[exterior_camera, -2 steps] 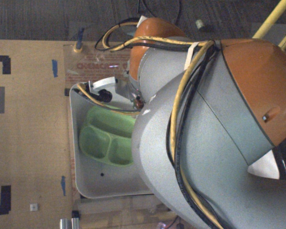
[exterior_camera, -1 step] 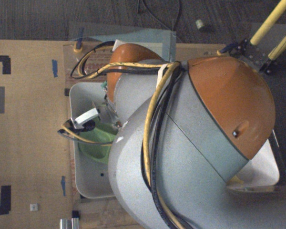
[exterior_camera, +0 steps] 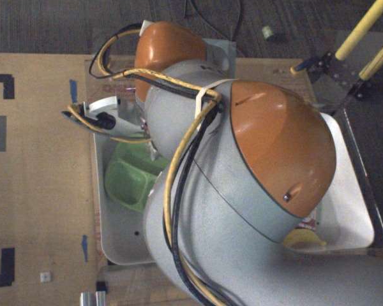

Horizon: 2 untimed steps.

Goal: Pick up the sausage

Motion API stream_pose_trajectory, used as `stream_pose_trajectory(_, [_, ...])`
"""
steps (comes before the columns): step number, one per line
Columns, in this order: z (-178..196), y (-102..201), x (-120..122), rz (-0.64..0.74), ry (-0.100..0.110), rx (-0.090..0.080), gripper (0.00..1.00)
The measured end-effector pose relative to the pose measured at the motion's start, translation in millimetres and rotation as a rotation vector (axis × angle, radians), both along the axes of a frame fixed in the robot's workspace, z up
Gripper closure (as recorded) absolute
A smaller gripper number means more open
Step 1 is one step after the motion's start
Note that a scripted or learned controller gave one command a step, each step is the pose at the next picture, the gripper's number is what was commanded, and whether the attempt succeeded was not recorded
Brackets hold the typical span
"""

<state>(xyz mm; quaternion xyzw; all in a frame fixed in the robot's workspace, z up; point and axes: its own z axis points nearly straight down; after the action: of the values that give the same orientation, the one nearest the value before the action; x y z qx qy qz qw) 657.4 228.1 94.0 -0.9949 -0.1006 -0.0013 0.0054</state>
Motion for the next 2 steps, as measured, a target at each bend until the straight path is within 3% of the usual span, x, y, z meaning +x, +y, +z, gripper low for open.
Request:
stream_pose_trajectory(1, [0, -3, 3, 0.168, 0.002, -0.002, 1.0])
stream_pose_trajectory(2, [0, -58, -21, 0.013, -0.003, 0.005, 1.0])
